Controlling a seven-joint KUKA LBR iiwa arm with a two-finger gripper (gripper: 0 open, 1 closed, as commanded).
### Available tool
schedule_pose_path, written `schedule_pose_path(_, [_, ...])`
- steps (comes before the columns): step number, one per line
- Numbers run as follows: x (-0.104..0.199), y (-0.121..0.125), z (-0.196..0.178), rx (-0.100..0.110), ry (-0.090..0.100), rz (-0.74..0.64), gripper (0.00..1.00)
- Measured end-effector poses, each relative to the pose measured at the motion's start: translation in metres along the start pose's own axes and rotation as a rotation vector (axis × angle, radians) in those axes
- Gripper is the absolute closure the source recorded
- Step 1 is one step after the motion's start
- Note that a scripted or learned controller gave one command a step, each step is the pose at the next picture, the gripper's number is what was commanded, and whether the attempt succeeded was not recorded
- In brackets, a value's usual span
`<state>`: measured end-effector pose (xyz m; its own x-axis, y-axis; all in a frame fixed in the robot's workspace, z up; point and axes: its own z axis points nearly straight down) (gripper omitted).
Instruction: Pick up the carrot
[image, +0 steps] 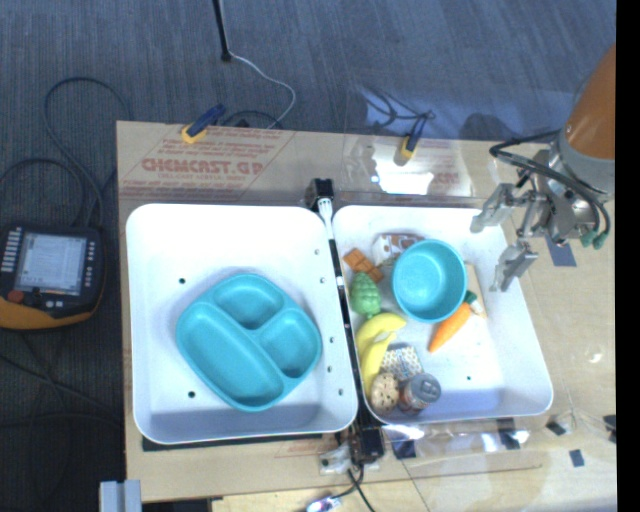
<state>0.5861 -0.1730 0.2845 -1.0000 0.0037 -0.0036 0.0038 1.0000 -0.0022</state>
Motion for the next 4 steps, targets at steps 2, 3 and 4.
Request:
schedule_pose_path(2, [0.040,0.012,0.192,0.002,-0.017,-0.151,0.00])
schedule_pose_path(3, [0.082,0.011,0.191,0.002,-0.021,0.060,0.00])
schedule_pose_path(4, [0.077,0.010,0.175,0.008,-0.036,0.059,1.00])
